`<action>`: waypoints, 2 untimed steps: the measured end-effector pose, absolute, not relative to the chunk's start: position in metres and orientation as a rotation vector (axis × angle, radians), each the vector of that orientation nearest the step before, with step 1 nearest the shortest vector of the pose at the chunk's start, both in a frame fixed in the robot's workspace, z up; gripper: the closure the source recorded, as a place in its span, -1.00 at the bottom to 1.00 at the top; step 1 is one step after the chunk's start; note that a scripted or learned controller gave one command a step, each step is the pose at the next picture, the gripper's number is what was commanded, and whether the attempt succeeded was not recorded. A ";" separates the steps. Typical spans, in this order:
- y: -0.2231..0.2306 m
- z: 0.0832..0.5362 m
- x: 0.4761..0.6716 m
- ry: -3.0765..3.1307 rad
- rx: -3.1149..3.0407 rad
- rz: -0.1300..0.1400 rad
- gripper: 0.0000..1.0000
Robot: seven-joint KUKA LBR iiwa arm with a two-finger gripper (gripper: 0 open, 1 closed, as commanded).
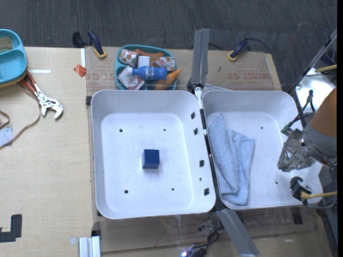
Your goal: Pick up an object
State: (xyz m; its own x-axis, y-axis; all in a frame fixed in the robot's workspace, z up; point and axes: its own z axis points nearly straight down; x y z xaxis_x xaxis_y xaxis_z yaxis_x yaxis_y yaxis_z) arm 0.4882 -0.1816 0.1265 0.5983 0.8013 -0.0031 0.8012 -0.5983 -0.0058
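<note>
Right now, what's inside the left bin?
A blue cube sits alone near the middle of the left bin floor, nothing covering it. The cube's underside is hidden.

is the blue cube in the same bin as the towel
No, the blue cube sits alone in the left bin; the towel lies in the right bin.

Well away from the claw (pixel 292 159), on the far side of both bins, a wrench (pixel 45 101) lay on the worktop (pixel 43 186). Farther still, a blue tray (pixel 10 55) sat at the corner. Beyond the bins from the claw, a teal bowl (pixel 146 68) held assorted packets. Blue and yellow clamps (pixel 236 50) gripped the worktop's back edge.
</note>
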 end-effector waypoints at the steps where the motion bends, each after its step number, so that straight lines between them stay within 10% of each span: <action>1: -0.183 0.178 0.535 -0.879 -3.016 0.005 1.00; 2: -0.131 0.217 0.530 -0.321 -3.125 0.006 1.00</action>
State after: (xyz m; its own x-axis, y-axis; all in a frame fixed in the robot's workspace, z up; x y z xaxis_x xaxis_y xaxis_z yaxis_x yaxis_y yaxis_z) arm 0.5302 -0.1309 0.2170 0.9791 0.2033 -0.0041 0.2033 -0.9791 -0.0002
